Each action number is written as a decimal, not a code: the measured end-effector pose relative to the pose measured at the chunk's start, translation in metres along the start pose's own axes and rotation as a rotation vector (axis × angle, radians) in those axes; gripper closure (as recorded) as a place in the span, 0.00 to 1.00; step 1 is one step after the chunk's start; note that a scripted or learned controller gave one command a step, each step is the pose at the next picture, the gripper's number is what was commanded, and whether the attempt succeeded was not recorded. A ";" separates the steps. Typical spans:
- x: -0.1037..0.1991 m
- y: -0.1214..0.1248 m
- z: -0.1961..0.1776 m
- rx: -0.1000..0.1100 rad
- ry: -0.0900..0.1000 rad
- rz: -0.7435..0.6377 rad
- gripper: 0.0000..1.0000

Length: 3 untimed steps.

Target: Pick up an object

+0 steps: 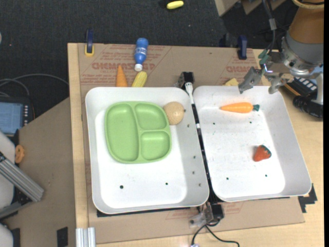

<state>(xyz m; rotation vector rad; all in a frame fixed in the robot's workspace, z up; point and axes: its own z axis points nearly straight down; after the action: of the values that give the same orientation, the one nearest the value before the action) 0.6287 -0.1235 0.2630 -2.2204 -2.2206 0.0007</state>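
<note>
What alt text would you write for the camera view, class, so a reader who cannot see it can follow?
The end effector hovers open above the right bin's far edge, near a toy carrot and strawberry lying inside. The left bin holds a green divided plate with a beige ball beside it.

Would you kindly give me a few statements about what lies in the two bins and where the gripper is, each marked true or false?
1. The carrot lies in the right bin. True.
2. The strawberry sits inside the green tray. False: it lies in the right bin, nearer the camera than the carrot.
3. The green tray, with three compartments, lies in the left bin. True.
4. The gripper holds the carrot. False: it hangs over the right bin's far edge, apart from the carrot, with nothing between its jaws.
5. A round beige object rests beside the tray's right edge. True.
</note>
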 end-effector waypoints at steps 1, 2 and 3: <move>-0.042 -0.003 0.110 0.009 0.001 0.004 0.00; -0.098 -0.036 0.180 0.001 0.014 0.002 0.00; -0.068 -0.089 0.179 0.005 0.003 0.001 0.00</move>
<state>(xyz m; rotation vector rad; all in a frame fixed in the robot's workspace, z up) 0.5393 -0.1915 0.0843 -2.2176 -2.2148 0.0028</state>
